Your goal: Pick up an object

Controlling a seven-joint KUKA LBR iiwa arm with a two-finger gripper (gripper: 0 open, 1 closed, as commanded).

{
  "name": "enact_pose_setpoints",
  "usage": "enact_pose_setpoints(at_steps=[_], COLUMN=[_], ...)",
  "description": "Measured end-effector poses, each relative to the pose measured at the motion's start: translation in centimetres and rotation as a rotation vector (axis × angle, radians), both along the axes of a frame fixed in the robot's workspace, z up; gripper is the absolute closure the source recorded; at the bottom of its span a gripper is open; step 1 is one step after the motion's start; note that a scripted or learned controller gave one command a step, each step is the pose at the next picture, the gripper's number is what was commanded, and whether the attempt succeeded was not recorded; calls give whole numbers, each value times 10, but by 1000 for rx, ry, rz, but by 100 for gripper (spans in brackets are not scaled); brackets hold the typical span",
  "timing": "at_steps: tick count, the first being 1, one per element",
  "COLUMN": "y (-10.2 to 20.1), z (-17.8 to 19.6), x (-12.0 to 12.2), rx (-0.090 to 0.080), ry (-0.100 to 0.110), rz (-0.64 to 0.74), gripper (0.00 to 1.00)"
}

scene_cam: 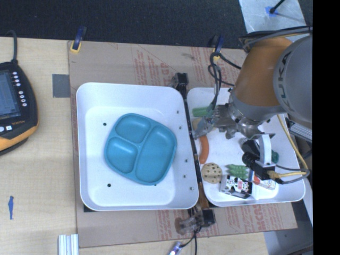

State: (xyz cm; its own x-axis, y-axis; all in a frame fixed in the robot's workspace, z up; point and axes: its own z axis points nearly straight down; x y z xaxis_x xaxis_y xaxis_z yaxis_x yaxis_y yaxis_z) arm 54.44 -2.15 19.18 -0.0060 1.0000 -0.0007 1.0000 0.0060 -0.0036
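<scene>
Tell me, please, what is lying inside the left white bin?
The left white bin holds one blue divided plate lying flat, its three compartments bare. Whatever lies beneath the plate is covered.

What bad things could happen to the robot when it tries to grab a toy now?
The toys in the right bin sit crowded together: the cookie, the green toy and the small box nearly touch, so the pincer might bump one while reaching for another. The orange carrot lies close to the bin wall, so it could be hard to grab. The arm also hides part of that bin from the camera.
</scene>
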Motion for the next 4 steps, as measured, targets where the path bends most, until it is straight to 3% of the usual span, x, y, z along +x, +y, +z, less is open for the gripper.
enact_pose_setpoints(at_steps=[1, 2, 3, 4], y=[-46, -72, -73, -133], z=[0, -89, -79, -36], x=[-68, -69, -68, -64], rx=[-1, 1, -1, 1], ry=[0, 1, 0, -1], rz=[-1, -1, 3, -4], gripper=[0, 0, 100, 100])
